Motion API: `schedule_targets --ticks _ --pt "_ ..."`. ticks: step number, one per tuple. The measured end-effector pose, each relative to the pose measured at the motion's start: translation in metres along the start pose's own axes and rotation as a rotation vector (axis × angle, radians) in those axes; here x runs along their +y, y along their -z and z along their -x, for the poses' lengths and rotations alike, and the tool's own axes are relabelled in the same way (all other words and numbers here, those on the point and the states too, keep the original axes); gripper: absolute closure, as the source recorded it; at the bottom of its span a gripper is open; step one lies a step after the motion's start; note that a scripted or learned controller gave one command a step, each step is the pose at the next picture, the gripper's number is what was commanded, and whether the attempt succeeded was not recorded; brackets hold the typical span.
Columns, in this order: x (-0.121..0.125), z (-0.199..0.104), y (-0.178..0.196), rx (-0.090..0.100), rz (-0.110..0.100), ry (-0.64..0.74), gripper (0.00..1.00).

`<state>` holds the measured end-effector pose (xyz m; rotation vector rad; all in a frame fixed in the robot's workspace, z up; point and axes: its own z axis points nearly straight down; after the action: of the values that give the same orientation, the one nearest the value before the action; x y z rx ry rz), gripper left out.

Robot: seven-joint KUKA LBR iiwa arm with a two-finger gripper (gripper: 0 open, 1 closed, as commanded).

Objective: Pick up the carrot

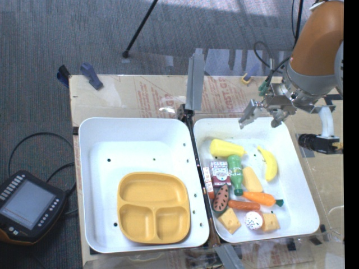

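One carrot lies in the right bin, in the lower half, orange with a small green tip pointing to the view's right. Just below it, nearly parallel, lies a thinner orange-red piece, possibly a sausage or chili; which one cannot be told. A pale yellow wedge rests just above the carrot, touching or nearly touching it. A green bottle stands or lies just left of that wedge, with a red and white carton at its left side. A watermelon slice sits below the carton, and a cheese wedge, a white speckled ball and a small tan block line the bin's near edge. A yellow block lies toward the far side of the bin, and a banana curves along the right part.

Above the bin's far right corner hangs the claw, its two fingers spread apart with nothing between them, well apart from the carrot. The grey arm with its orange band reaches in from the upper right.

A yellow divided plate lies in the left bin. Both bins rest on the tabletop. A teach pendant lies on the floor at lower left.
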<state>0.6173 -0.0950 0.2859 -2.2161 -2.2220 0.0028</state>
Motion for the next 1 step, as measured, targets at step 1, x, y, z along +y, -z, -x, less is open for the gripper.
schedule_targets --ticks 1 --pt "-0.0789 0.0500 -0.1009 0.001 -0.011 0.023 0.00"
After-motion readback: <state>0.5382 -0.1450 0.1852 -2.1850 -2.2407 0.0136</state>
